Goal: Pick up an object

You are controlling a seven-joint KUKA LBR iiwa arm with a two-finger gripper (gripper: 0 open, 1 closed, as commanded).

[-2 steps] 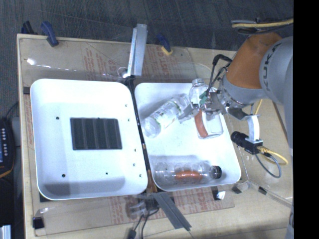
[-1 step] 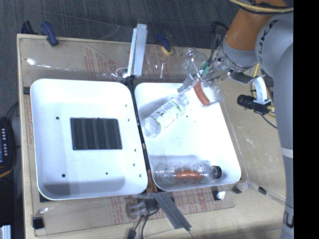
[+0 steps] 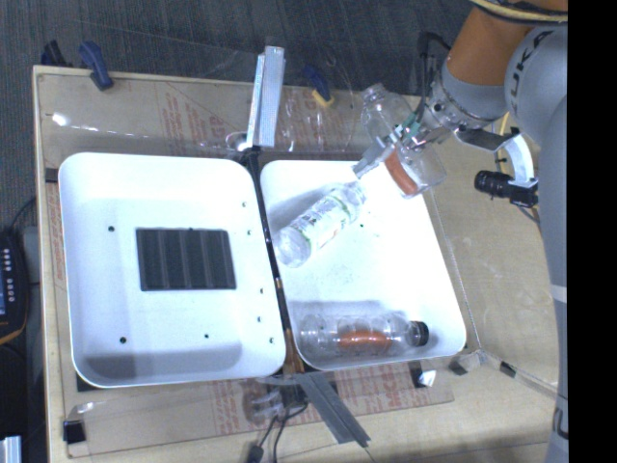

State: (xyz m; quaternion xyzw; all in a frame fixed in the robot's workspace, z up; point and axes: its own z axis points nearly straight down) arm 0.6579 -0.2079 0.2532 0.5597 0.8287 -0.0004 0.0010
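While raised, claw (image 3: 390, 152) grips bottle (image 3: 323, 218)

A robotics lab: two white bins (image 3: 164, 186) sit side by side on a board-covered counter (image 3: 501, 287) fixed with blue clamps (image 3: 93, 63) at 11 o'clock, a grey-and-orange industrial arm (image 3: 501, 46) at 2 o'clock, cables trailing at 6 o'clock

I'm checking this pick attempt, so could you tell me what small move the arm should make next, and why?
Probably lower the gripper toward the tilted clear bottle in the right bin. The gripper sits over the bin's far right corner, with the bottle's cap end near it. A second bottle lies along the near wall, farther away.
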